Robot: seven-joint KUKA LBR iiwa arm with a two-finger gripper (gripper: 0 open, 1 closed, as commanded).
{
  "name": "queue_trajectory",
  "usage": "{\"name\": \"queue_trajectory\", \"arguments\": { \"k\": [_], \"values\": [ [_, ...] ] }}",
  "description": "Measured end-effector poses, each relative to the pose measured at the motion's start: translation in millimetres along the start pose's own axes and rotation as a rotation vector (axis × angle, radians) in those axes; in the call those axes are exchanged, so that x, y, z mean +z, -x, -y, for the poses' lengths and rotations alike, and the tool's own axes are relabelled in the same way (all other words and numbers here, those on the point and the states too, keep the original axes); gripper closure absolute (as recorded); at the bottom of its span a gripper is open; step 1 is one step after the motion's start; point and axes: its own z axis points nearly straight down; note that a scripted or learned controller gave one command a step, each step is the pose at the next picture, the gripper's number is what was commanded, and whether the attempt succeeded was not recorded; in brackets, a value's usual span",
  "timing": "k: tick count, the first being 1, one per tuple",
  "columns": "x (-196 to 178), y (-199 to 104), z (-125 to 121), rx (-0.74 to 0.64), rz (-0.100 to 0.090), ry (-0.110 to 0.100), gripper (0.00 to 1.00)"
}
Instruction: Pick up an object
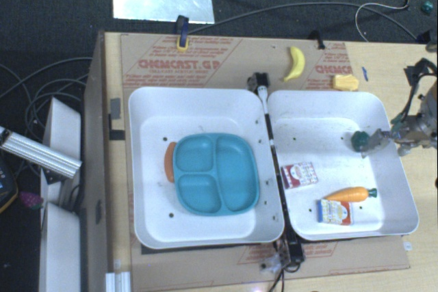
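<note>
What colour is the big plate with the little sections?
The plate is light blue, seen in the camera view, sitting in the left bin.

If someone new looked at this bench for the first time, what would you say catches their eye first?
Most likely the blue divided tray in the middle of the left bin, with an orange item tucked against its left edge. Next, the carrot in the right bin, just above a small carton. A yellow banana lies outside the bins on the board beyond them.
</note>
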Motion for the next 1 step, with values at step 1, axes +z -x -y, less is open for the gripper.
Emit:
{"name": "queue_trajectory", "arguments": {
  "k": [1],
  "values": [
    [63.1,6.2,-76.0,-0.001,-0.001,-0.001,0.00]
  ]
}}
